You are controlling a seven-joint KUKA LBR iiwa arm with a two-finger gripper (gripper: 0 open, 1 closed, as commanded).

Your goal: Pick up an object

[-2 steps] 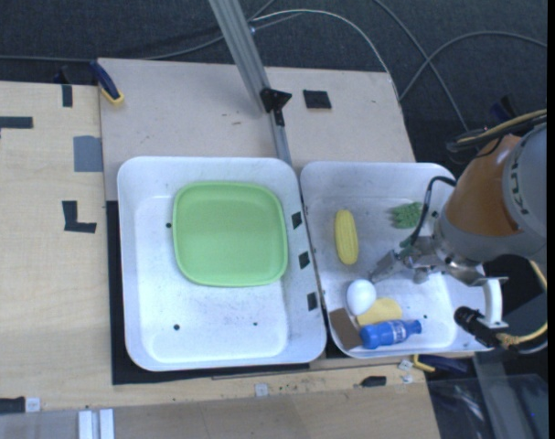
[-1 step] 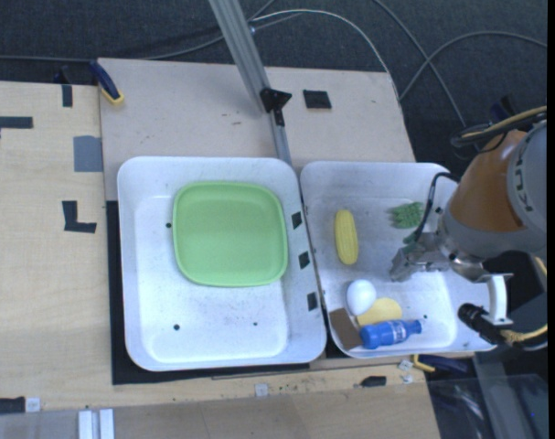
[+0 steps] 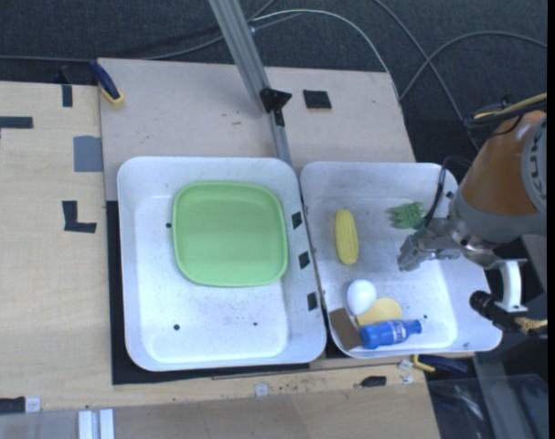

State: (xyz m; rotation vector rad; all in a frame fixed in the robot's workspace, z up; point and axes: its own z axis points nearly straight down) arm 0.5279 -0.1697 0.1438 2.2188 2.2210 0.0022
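Camera view puts my gripper point(image 3: 414, 256) low in the right bin point(image 3: 442, 332), finger state beyond telling, nothing visibly held, just below the green leafy piece point(image 3: 406, 214); I judge this the approach step, needing descent onto a chosen object.

- The arm point(image 3: 506, 186) is cut off at the right of the frame, its base out of sight
- The gripper point(image 3: 412, 256) is too small and blurred to make out its fingers
- The green thing point(image 3: 406, 214) at upper right of the right bin point(image 3: 442, 332) is too blurred to identify
- The yellow thing point(image 3: 384, 311) is partly hidden behind the blue bottle point(image 3: 390, 334)
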